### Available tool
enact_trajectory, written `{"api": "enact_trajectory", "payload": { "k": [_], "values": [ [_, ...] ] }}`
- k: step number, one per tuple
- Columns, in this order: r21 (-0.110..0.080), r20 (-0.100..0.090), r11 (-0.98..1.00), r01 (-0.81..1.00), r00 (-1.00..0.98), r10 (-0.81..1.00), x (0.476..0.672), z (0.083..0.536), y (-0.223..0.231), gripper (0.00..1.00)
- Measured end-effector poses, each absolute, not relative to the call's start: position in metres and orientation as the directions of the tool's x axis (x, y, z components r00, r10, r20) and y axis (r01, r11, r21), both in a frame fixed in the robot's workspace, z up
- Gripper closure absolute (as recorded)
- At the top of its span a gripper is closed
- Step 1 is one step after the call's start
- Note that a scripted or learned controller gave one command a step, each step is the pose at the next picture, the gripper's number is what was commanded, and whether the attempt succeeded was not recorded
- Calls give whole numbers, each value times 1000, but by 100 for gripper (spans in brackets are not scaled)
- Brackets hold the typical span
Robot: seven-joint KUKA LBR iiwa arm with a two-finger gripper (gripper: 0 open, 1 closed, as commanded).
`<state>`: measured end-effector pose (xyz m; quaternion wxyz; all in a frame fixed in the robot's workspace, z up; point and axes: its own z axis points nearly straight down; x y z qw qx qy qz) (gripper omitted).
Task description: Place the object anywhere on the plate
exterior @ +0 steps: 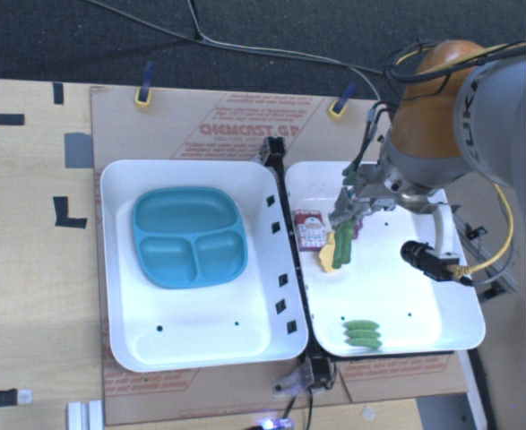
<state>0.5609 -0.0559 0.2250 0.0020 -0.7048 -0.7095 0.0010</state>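
Note:
A blue plate (189, 236) with three compartments lies in the left bin (128, 330), toward its far side. In the right bin (442, 321), a long green item (341, 249) lies tilted against a small yellow piece (326, 258). My gripper (349, 215) hangs right over the green item's upper end, close to it or touching it. A small red and white packet (311, 231) sits just left of the gripper. A green pea pod (363, 333) lies near the right bin's front wall.
A black divider with clips (285, 240) runs between the two bins. The arm's grey and orange body (442, 115) covers the right bin's far right corner. A black fitting with a yellow cable (433, 260) hangs over the bin's right part.

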Motion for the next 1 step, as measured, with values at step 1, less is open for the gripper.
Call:
{"api": "enact_trajectory", "payload": {
  "k": [1],
  "values": [
    [-6, 0, 5, 1000, -5, 1000, 562, 221, -9, 100]
  ]
}}
